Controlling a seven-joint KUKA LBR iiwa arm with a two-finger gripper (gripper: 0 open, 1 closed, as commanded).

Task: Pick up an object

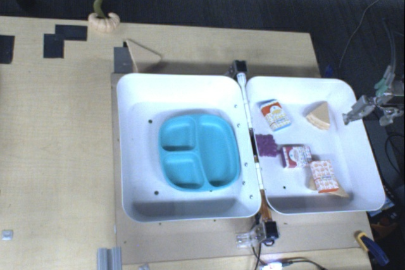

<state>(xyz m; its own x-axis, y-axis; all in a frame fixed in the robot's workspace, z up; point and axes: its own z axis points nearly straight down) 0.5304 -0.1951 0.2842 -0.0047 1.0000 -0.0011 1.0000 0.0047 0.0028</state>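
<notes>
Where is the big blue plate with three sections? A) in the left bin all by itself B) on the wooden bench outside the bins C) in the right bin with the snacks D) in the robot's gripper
A: the blue plate lies flat in the left bin, with nothing else beside it there.

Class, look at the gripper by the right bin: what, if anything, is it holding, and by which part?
Nothing. The gripper sits at the right bin's edge, apart from the objects lying inside.
</notes>
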